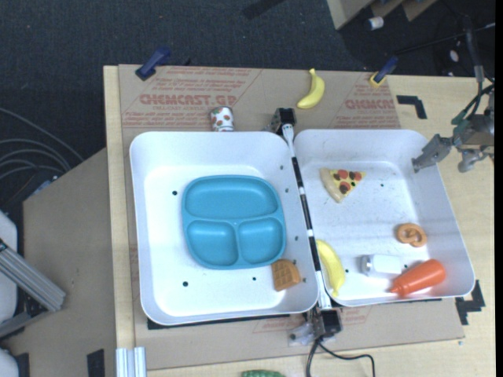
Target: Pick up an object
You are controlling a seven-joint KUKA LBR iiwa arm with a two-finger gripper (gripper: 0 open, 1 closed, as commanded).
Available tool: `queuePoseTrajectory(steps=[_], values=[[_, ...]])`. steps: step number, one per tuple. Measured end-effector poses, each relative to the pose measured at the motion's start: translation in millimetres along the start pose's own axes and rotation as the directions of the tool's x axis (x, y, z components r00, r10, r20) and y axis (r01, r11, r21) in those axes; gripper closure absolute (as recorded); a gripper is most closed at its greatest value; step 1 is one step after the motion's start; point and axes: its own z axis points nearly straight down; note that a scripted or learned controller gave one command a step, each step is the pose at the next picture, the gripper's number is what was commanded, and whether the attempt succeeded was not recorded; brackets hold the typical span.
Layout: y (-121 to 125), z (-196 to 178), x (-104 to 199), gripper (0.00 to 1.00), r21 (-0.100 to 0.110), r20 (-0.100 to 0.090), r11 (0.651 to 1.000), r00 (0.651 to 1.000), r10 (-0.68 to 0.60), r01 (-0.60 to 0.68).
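I see the gripper (452, 149) at the far right edge of the right bin (440, 210), poised over the bin's far right corner and rim. Its two grey fingers (428, 152) stand spread apart with nothing between them, so the pincer is spread and carries no object.

In the right bin I count several candidates. A pizza slice (343, 183) lies toward the far left of that bin. A small pretzel (410, 234) sits to the right of middle, well apart from the pizza. At the near right corner an orange carrot (419, 278) lies tilted, with a small white cylinder (383, 264) just beside it on its left. A yellow banana (332, 266) lies along the near left wall of this bin, close to the divide between the two bins.

The left bin (157, 210) holds a blue divided plate (233, 220) near its middle, and a brown waffle piece (286, 274) sits just beside the plate's near right corner.

Outside the bins, on the cardboard bench top (126, 132), a second banana (312, 90) lies beyond the far side, and a small spotted object (222, 118) stands beyond the far edge of the left bin
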Motion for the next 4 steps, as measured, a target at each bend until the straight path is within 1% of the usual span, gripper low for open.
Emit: queuePoseTrajectory(steps=[1, 2, 3, 4], values=[[50, 152, 5, 0.00, 0.002, -0.001, 1.000, 1.000, -0.001, 0.001], [96, 174, 67, 0.00, -0.003, 0.000, 1.000, 1.000, -0.001, 0.001], [96, 163, 67, 1.00, -0.004, 0.002, 1.000, 1.000, -0.002, 0.002], [96, 164, 67, 0.00, -0.004, 0.002, 1.000, 1.000, -0.002, 0.002]])
